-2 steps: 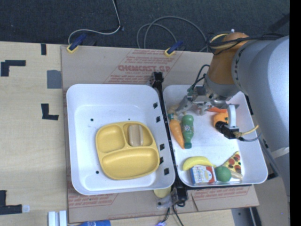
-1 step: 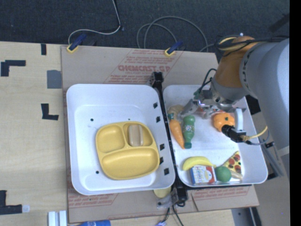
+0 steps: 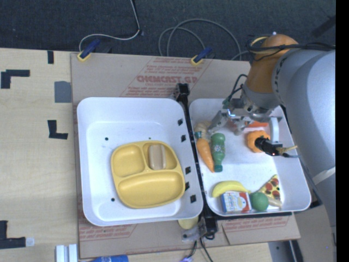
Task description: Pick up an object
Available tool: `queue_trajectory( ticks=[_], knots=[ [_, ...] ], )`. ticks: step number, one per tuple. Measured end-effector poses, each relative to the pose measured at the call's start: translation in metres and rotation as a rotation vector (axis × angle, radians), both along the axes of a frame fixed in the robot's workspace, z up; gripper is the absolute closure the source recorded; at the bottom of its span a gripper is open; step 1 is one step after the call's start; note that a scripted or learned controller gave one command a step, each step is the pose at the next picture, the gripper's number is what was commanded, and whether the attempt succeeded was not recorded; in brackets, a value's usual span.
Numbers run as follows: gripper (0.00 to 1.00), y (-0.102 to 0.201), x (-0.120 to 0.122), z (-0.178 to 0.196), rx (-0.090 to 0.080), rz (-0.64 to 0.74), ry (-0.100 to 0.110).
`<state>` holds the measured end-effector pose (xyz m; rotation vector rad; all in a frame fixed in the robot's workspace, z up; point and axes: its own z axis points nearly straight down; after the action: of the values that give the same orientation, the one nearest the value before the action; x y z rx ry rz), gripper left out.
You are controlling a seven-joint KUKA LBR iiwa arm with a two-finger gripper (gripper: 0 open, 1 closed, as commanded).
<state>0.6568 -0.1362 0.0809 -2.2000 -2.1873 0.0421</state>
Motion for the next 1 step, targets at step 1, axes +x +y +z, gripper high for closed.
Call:
queue_trajectory(
  ticks=[1],
  knots=[
    [0.00,-0.0247,0.0037,0.0002,0.011,0.000,0.002]
  ],
)
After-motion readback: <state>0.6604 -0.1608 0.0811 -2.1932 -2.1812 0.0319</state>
